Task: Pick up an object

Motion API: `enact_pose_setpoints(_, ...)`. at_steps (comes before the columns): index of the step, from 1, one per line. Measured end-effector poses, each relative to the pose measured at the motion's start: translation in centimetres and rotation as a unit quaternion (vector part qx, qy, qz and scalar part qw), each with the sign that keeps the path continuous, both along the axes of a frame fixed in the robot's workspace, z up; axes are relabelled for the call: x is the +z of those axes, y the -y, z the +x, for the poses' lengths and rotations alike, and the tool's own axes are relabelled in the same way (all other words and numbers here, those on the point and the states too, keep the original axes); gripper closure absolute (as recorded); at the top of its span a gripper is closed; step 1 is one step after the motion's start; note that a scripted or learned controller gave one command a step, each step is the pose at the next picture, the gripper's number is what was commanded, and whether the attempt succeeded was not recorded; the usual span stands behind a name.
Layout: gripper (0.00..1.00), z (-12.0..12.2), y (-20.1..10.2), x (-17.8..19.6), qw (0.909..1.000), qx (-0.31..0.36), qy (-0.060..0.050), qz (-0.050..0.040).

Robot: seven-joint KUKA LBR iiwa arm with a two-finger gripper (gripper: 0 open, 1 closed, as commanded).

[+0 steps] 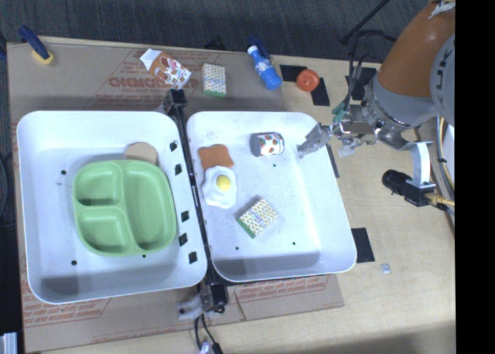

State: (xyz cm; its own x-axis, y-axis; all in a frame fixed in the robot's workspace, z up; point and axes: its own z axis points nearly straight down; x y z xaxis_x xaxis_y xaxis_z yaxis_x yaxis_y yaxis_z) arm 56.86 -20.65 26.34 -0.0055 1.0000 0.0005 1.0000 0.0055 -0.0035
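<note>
1. The grey metal pincer (312, 142) hangs at the right white plastic bin's (329, 225) upper right rim; its spread cannot be told.
2. A small spotted can (267, 144) lies just left of it.

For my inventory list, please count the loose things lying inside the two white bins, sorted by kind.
Green divided plastic tray: 1
Round tan bread piece: 1
Brown toast slice: 1
Fried egg toy: 1
Patterned small can: 1
Green patterned box: 1
Total: 6
</note>
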Motion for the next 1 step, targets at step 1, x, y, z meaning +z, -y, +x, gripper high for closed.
enact_pose_setpoints(1, 0.0, -2.05, -1.24, -14.95, 1.0, 0.0, -0.002, 0.0007)
